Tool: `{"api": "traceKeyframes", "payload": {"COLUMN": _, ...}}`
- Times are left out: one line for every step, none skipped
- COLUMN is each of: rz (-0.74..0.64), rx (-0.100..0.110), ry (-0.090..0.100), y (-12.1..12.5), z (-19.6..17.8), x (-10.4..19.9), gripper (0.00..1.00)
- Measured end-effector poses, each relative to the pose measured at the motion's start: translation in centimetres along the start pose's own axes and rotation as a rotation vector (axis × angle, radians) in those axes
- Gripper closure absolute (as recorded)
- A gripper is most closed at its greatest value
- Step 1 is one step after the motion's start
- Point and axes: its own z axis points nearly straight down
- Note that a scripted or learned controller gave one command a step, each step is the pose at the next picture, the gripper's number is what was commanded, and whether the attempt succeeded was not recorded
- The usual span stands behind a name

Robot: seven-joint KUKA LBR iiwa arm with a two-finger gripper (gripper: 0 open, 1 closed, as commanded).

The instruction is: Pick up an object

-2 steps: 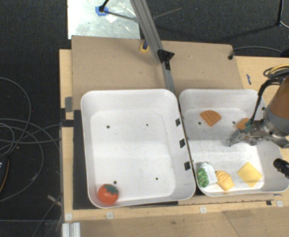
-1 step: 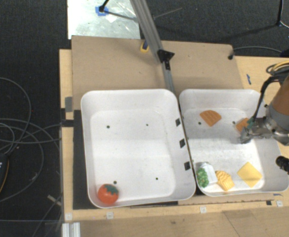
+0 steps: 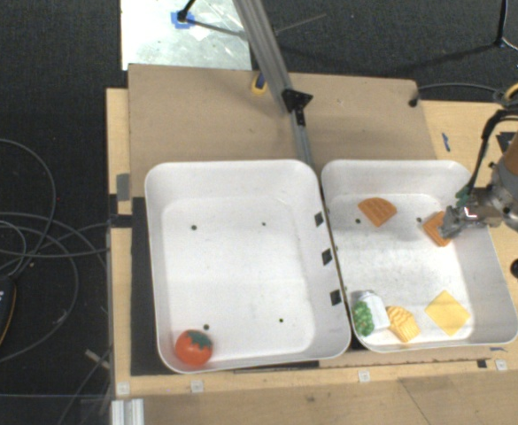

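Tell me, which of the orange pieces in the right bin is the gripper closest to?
The orange piece by the bin's right wall; the gripper is right at it. The other orange piece lies apart, nearer the divider.

Both bins (image 3: pixel 241 180) look like smooth white plastic, slightly glossy. Bench top (image 3: pixel 347 113) is matt brown board (cardboard-like). Tomato (image 3: pixel 193 348) at 7 o'clock: shiny.

— Are you reading any words or numbers anywhere on the bench or in the bins?

— No, nothing is showing legibly. The small white-and-green packet (image 3: pixel 370 312) is carrying some print, but it is looking too small and blurred to read.
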Motion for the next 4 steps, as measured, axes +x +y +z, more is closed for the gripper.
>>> {"api": "traceKeyframes", "payload": {"rz": 0.002, "rx": 0.001, "ry": -0.001, "y": -0.4, "z": -5.6, "x": -0.9, "gripper": 1.0}}
{"api": "traceKeyframes", "payload": {"rz": 0.001, "rx": 0.004, "ry": 0.001, "y": -0.2, "z": -8.0, "x": -1.0, "gripper": 1.0}}
{"api": "traceKeyframes", "payload": {"rz": -0.004, "rx": 0.005, "ry": 0.003, "y": 0.8, "z": -8.5, "x": 3.4, "gripper": 1.0}}
{"api": "traceKeyframes", "payload": {"rz": -0.005, "rx": 0.005, "ry": 0.005, "y": 2.3, "z": -8.5, "x": 9.7, "gripper": 1.0}}
